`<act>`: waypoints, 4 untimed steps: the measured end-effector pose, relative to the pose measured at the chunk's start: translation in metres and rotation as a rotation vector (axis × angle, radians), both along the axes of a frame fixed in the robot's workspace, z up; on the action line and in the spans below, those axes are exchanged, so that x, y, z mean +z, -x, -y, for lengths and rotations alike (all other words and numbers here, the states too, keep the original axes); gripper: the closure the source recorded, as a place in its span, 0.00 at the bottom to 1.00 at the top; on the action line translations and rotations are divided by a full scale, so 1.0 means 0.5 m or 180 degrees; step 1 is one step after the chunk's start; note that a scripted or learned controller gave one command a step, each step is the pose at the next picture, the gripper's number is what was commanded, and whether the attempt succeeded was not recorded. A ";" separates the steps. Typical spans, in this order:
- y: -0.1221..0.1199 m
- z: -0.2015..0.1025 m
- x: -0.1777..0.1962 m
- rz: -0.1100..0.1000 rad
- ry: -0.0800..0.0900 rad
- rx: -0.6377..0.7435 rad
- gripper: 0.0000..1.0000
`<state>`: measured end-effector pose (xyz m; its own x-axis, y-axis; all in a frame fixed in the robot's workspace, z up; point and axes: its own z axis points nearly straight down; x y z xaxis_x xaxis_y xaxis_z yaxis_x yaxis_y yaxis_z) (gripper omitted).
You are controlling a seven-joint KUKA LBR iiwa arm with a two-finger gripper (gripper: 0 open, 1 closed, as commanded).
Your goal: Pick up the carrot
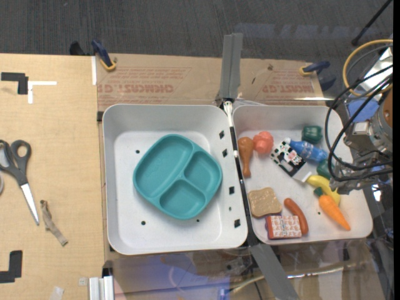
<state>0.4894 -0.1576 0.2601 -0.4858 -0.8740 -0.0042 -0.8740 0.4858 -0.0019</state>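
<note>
Near right corner of right bin [369, 230]: carrot [333, 212] lay touching banana [320, 183], sausage [295, 212] left; gripper [345, 181] just above, grip state unclear.

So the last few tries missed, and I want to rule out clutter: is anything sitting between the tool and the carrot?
Nothing visible separates them. The carrot lies at the right bin's right end, just below the arm. A yellow banana-like toy touches its leafy top, crowding a grasp from that side.
</note>
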 end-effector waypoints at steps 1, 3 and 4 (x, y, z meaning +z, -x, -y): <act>0.023 -0.029 -0.272 -0.0010 -0.0003 0.1568 1.00; -0.027 0.052 -0.185 -0.0002 0.0000 0.0211 1.00; 0.017 -0.007 -0.003 -0.0001 0.0001 -0.0241 1.00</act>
